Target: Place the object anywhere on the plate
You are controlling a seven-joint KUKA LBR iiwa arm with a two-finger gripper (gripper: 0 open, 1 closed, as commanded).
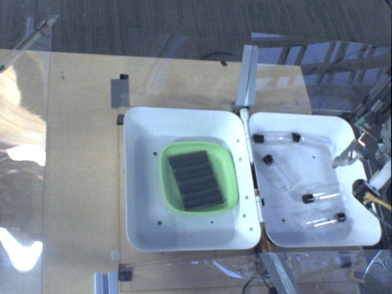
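Observation:
A dark grey ridged block (196, 180) lies flat on the green plate (229, 177), a little tilted. The plate sits in the middle of the left white bin (139, 164). My gripper (351, 154) is at the far right edge of the right white bin (294, 237), well away from the plate and the block. It is mostly cut off by the view's edge, and nothing can be seen held in it.
Several clear tubes with black caps lie in the right bin, among them one at the back (277, 138) and two near the front (320, 196) (324, 219). A grey metal post (247, 75) stands behind the seam between the bins.

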